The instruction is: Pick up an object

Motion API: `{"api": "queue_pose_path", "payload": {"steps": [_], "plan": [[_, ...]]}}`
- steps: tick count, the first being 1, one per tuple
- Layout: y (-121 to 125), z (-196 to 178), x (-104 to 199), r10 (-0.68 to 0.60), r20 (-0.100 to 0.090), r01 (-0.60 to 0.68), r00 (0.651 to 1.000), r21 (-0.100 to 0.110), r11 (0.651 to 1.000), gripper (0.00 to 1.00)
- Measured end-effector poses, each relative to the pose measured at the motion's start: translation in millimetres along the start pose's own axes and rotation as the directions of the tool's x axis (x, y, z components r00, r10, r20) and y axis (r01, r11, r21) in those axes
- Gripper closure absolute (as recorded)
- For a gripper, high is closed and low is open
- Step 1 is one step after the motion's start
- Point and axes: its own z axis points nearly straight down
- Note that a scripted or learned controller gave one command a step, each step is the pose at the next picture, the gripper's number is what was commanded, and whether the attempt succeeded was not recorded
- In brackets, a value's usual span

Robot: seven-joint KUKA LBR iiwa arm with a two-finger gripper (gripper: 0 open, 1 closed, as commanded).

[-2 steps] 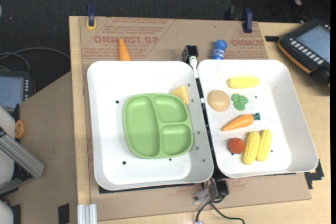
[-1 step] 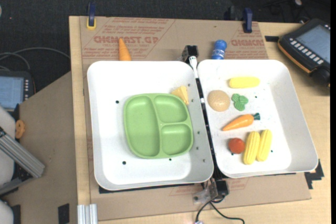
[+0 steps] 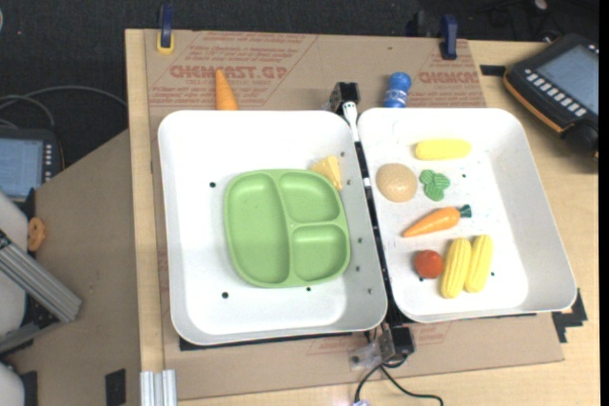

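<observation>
In the right bin (image 3: 533, 195) lie a yellow oblong piece (image 3: 442, 149), a beige round bun (image 3: 397, 183), a small green leafy piece (image 3: 436, 184), an orange carrot (image 3: 434, 221) with a green top, a red tomato (image 3: 428, 263) and two yellow corn cobs (image 3: 465, 263) side by side. The left bin (image 3: 186, 204) carries a green divided plate (image 3: 286, 226) with a yellow cheese wedge (image 3: 328, 170) at its upper right edge.
On the cardboard behind the bins lie an orange carrot-like piece (image 3: 225, 91) and a blue bottle-like object (image 3: 398, 90). A black clip (image 3: 344, 96) sits where the bins meet. A handheld pendant (image 3: 561, 90) rests at the right, and clamps (image 3: 166, 30) hold the cardboard.
</observation>
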Motion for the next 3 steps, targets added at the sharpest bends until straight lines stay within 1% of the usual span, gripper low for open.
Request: {"api": "queue_pose_path", "payload": {"steps": [2, 3], "plan": [[1, -21, 3, -0.004, 0.0, 0.004, 1.0, -0.009, 1.0, 1.0], [2, -32, 4, -0.005, 0.0, 0.005, 1.0, -0.018, 1.0, 1.0]]}}
